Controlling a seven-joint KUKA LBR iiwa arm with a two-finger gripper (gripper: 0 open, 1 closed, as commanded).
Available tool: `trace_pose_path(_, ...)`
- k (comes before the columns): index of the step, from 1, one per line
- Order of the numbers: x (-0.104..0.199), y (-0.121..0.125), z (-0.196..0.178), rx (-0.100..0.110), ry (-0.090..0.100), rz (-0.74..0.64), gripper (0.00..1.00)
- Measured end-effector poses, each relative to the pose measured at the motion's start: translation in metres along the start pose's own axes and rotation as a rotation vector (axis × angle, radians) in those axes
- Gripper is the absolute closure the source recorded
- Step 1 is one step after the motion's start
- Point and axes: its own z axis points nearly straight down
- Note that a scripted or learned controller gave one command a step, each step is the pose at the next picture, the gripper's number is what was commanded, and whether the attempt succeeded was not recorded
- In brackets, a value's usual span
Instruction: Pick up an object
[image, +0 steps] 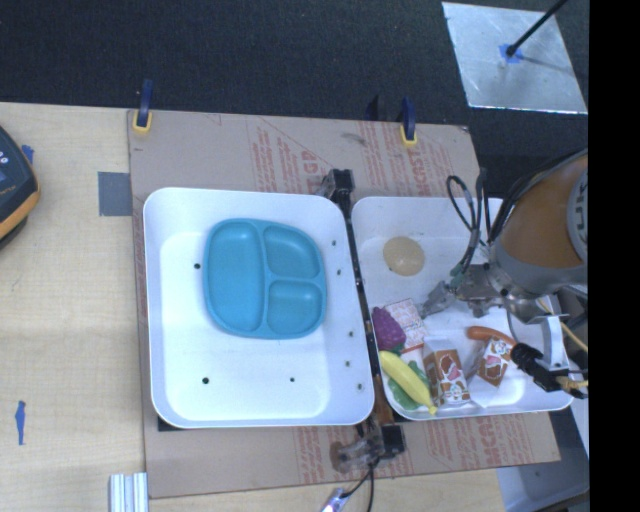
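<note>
Gripper (447, 296), jaw state indiscernible, hovers in the right bin (372, 215) at centre-right of frame, above the purple toy (388, 327).

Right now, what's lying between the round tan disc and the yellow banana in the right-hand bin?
In the camera view, a purple grape bunch and a small pink-and-white packet lie between the round tan disc and the yellow banana.

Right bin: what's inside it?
The right bin holds a tan round disc, purple grapes, a banana on something green, small snack packets and an orange sausage-like piece. The arm covers the bin's right part.
</note>
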Motion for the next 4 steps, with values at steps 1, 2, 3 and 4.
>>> trace_pose_path(1, -0.052, -0.026, -0.056, -0.004, -0.001, 0.003, 0.0)
trace_pose_path(2, -0.015, -0.037, -0.001, -0.003, 0.0, -0.001, 0.0)
trace_pose_path(3, 0.058, 0.027, -0.002, -0.004, 0.0, -0.002, 0.0)
trace_pose_path(4, 0.055, 0.109, -0.002, -0.004, 0.001, 0.002, 0.0)
